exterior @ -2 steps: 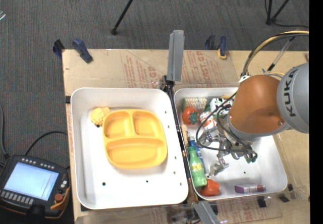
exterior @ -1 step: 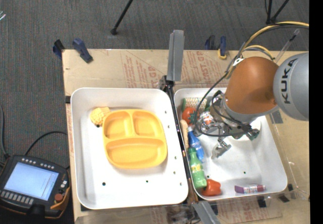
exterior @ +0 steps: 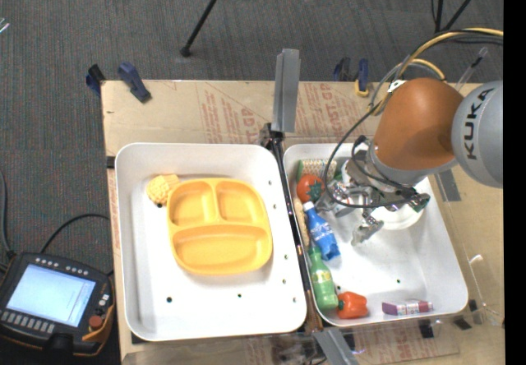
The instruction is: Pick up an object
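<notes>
Several small things noted in the right shallow white bin point(exterior: 448, 261), under the grey arm with the orange band point(exterior: 419, 125). Found the two-finger gripper point(exterior: 355, 215) low over the middle of this bin, just beside the blue plastic bottle point(exterior: 322, 232). Could not tell whether it was spread or pressed together, and saw nothing held in it.

Took the blue plastic bottle as the likely thing to pick, being the nearest. Found it lying on its side near the left wall of the bin, with the green plastic bottle point(exterior: 322, 281) next to its lower end and the round red toy fruit point(exterior: 309, 187) just above it. Judged it light, rather stiff and smooth, so probably slippery and ready to roll. Judged the best hold to be across the middle of its body, not along its length and not at the narrow end.

Noticed also the orange-red toy pepper point(exterior: 352, 304) and the small pink box point(exterior: 407, 307) near the front wall, well apart from the gripper. Saw the yellow divided plastic plate point(exterior: 220, 224) in the left white bin point(exterior: 136, 273).
</notes>
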`<state>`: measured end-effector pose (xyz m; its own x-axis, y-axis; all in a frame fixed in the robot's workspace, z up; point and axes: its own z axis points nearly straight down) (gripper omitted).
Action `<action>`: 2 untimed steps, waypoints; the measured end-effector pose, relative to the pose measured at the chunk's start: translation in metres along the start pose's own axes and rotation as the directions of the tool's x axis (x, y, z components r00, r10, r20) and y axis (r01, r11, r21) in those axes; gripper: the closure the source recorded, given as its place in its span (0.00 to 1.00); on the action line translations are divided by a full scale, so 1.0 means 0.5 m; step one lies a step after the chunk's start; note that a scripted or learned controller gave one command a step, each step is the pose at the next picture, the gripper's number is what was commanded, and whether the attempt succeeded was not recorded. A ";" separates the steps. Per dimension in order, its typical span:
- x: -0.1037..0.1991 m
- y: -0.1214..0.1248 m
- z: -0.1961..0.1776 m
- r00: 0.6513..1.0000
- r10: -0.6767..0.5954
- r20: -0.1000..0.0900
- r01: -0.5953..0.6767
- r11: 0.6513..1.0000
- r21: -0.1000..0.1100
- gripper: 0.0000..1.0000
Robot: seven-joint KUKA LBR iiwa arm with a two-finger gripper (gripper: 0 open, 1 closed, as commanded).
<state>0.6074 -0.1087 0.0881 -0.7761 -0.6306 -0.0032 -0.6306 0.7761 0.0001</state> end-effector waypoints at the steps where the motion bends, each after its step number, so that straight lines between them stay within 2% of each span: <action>1: 0.001 0.040 -0.002 1.000 -0.019 0.001 0.019 1.000 0.002 0.00; 2: 0.002 -0.080 0.001 0.995 -0.102 0.001 0.102 0.995 -0.001 0.00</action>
<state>0.6318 -0.1405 0.0874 -0.7074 -0.7068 -0.0040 -0.7068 0.7074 0.0011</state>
